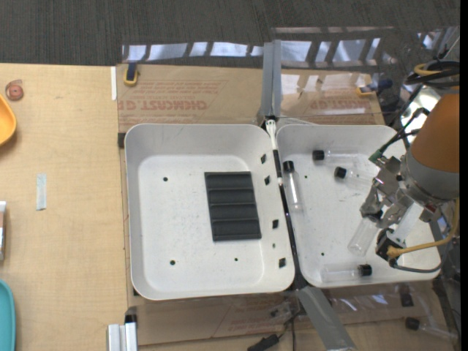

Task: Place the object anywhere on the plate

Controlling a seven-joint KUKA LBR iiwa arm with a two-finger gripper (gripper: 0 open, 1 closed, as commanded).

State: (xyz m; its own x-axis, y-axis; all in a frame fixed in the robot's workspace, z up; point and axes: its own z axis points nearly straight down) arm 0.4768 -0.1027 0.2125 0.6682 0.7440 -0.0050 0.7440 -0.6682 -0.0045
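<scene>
On the tan bench top at far left, an orange object (4, 123) sits at the 9 o'clock edge of the view and a teal one (6, 319) at 7 o'clock, both cut off by the frame. The left bin (146, 152) holds one thing, a black ribbed plate (232, 205) lying flat just right of the bin's centre. Bare white floor rings the plate on all sides, widest toward 9 o'clock.

The right bin (322, 218) touches the left bin along their shared rim. I count five clear tubes in it:
- one tube (290, 187) along the rim at 9 o'clock
- two more tubes (333, 154) (352, 174) near 12 o'clock
- one tube (344, 273) against the 6 o'clock wall
- one pale tube (360, 236) toward 4 o'clock, right beside the gripper

The bin's centre floor is open.

The gripper (380, 221) hangs over the bin's 3 o'clock side. Whether it is clenched, released or grasping that pale tube cannot be told.
</scene>
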